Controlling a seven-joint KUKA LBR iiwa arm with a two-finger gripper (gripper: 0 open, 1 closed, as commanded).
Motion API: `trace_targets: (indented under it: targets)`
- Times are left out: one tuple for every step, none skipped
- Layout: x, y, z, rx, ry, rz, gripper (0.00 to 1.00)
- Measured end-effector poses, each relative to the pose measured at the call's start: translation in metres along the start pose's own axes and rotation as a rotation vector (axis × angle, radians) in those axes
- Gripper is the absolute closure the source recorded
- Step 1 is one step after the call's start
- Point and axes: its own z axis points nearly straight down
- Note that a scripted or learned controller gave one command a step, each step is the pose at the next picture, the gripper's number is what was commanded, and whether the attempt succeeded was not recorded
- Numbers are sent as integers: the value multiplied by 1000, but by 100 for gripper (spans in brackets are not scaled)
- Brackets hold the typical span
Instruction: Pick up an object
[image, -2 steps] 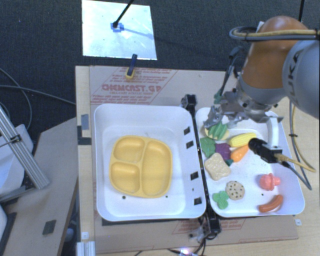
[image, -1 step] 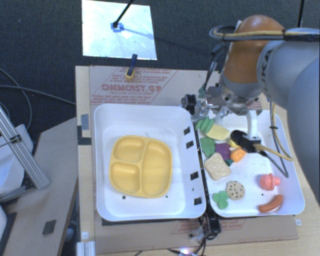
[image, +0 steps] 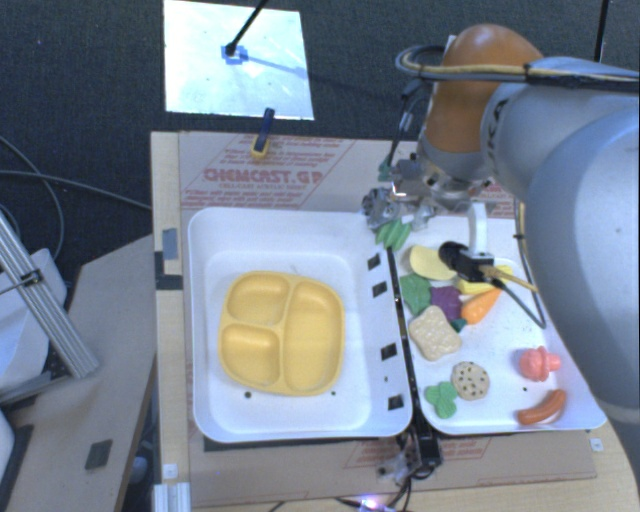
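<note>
The gripper (image: 392, 215) hangs over the far left corner of the right bin (image: 572, 385), at a green toy (image: 393, 235). Toy foods fill that bin: a cracker (image: 434, 332), cookie (image: 469, 380), carrot (image: 481, 305), sausage (image: 542, 407). The left bin (image: 210, 250) holds a yellow divided plate (image: 283, 332).

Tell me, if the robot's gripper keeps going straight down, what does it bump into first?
Probably the green leafy toy just under the gripper, at the right bin's top-left corner. Depth is hard to judge here.
</note>
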Motion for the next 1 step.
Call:
trace_targets:
  targets:
    - [3,-20,9,2,0,5,100]
